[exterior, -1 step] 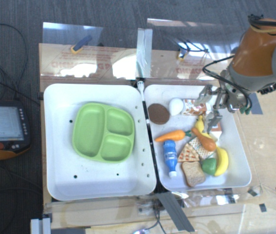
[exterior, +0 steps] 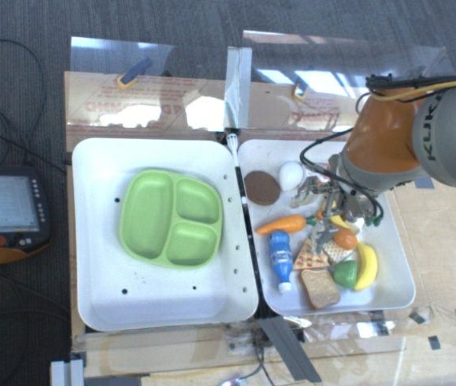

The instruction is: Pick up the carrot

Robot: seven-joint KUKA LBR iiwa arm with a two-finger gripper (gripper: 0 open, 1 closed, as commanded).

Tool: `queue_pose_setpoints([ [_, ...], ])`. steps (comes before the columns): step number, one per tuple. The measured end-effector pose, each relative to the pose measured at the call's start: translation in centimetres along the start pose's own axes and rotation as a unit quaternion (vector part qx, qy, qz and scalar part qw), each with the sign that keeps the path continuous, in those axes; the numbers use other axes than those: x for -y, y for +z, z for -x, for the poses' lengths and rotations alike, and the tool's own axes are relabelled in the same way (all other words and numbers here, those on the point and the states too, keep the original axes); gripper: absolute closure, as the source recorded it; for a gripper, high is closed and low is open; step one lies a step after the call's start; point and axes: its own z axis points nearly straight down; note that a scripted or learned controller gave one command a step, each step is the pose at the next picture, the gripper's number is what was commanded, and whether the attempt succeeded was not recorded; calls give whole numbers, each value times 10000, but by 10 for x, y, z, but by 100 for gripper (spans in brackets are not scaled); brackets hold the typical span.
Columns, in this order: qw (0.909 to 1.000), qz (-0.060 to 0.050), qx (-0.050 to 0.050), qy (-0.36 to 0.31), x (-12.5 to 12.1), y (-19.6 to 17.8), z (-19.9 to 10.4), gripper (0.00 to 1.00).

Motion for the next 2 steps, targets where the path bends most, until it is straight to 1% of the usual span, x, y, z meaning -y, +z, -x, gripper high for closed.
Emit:
queue_pose_setpoints([
  [1, 9985, -39, 67, 545, -26, 6, 4, 0],
  [2, 9993, -41, 130, 355, -39, 5, -19, 0],
])
